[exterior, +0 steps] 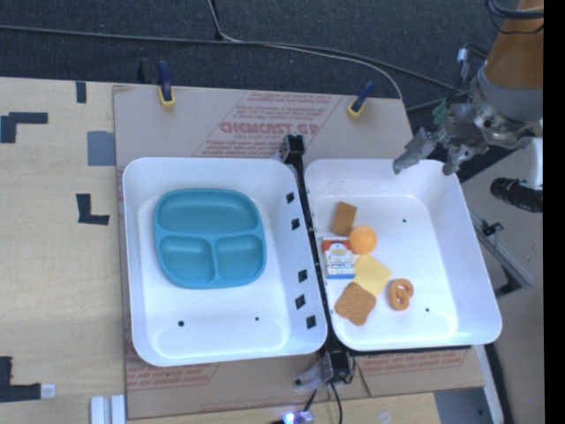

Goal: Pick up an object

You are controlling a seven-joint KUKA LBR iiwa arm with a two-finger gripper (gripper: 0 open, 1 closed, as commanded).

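while the open pincer (430,157) hovers empty, six food items lie in the right bin (459,228), one blue tray (210,238) in the left bin (141,263).

The grey arm with its orange band (519,38) is cut off by the right edge; the small printed packet's (338,259) label is too small to read.

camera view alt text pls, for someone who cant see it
A robot arm's end effector hovers over the upper right edge of the right white bin, holding nothing. That bin contains a cluster of small food items, including an orange ball, a toast slice and a small pretzel. The left white bin holds a blue divided plate.
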